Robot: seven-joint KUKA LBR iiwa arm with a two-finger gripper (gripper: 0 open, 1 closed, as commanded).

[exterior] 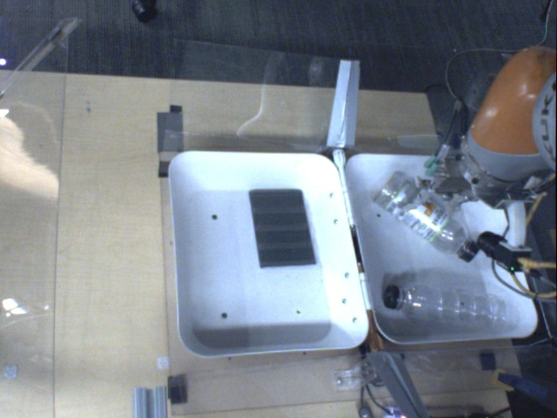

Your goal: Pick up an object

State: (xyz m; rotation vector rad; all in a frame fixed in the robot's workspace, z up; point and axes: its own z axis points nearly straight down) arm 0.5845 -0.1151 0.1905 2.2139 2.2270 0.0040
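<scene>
A clear plastic bottle [416, 209] lies tilted in the right bin [374, 259], just left of and below the gripper [442, 181], maybe touching it. Whether the gripper is apart or together, I cannot tell; the wrist hides it. Best move, I'd say: line up across the bottle's narrow width and settle low before closing. A second clear bottle [452, 303] lies below, near the bin's front wall. Well left, a dark ridged block [282, 227] sits in the left bin [200, 259].
</scene>
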